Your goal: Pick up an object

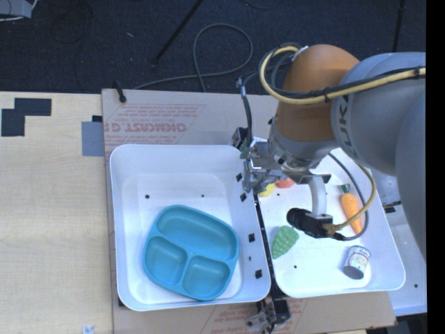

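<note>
Carrot (350, 206) lay in the right bin (389, 273), by its right side, long axis running far to near and leaning slightly right toward the near end. Green grapes (284, 241) and a can (357, 261) lay nearer. The gripper (261, 179) hung over the bin's far left corner; its opening could not be told.

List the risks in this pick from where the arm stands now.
1. The end effector hangs at the wall between the bins. If it descends here, it may strike that wall instead of reaching an object.
2. The orange piece and yellow piece beside it lie close together, partly hidden under the arm. A grasp may catch neither or both.
</note>
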